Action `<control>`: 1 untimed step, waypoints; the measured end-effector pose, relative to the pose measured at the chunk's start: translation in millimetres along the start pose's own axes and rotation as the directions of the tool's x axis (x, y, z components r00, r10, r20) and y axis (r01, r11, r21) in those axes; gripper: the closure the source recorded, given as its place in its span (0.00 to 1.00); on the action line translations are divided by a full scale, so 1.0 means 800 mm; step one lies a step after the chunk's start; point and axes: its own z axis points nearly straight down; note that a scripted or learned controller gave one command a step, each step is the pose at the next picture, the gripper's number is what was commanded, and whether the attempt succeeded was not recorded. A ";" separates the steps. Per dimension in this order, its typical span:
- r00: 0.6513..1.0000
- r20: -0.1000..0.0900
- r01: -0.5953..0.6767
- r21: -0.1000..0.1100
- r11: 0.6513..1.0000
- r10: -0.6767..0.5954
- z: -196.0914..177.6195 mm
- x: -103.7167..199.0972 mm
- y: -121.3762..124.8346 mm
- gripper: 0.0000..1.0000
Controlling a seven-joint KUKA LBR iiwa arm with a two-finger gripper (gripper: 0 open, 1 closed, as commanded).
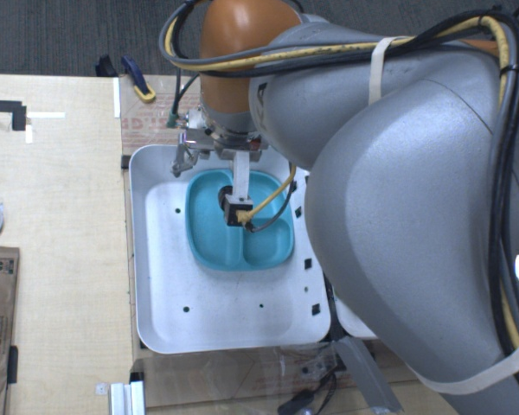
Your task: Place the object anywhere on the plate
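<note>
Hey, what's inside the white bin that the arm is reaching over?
A teal divided plate lies in the white bin. The arm covers the bin's right side and part of the plate's middle, so anything there is hidden.

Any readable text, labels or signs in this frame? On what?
Nothing reads as words.
Brown cardboard, left edge: recycling symbol; small print below it too small to read.
Strip above the white bin: faint red lettering, blurred, unreadable.
Blue plate: no text.
</note>
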 end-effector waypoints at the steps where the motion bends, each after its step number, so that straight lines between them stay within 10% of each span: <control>1: 0.995 0.000 0.100 0.001 0.995 -0.100 0.109 -0.001 -0.132 0.00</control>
